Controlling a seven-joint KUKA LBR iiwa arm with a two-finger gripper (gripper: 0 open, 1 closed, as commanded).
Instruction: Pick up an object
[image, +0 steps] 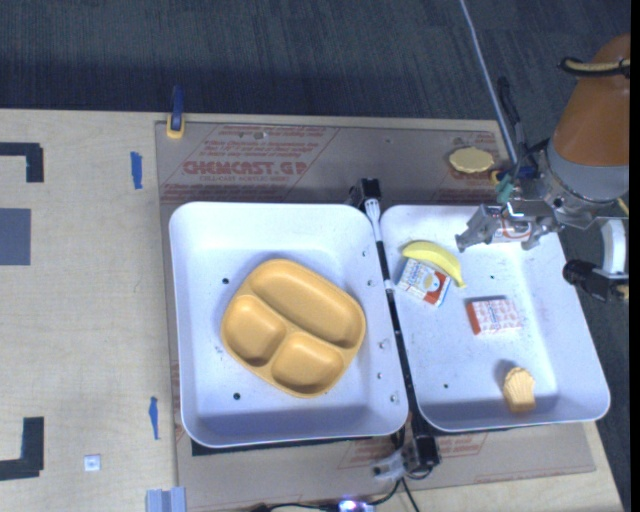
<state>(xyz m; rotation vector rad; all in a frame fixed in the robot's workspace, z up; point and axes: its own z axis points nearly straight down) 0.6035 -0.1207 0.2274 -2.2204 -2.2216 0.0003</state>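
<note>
Gripper (478, 232) hovers at the right bin's (590, 385) far edge, finger state indeterminate. Banana (436, 257) lies nearest, far-left corner (touching a small carton (423, 281)). Recommend descending squarely over the banana's middle.

My grey arm with its orange band (596, 110) runs off the right edge above the right white bin (560, 400). My two-finger gripper (490, 228) is too small and blurred to read there. The print on the small white-and-red carton (423, 281) inside that bin is illegible.
</note>
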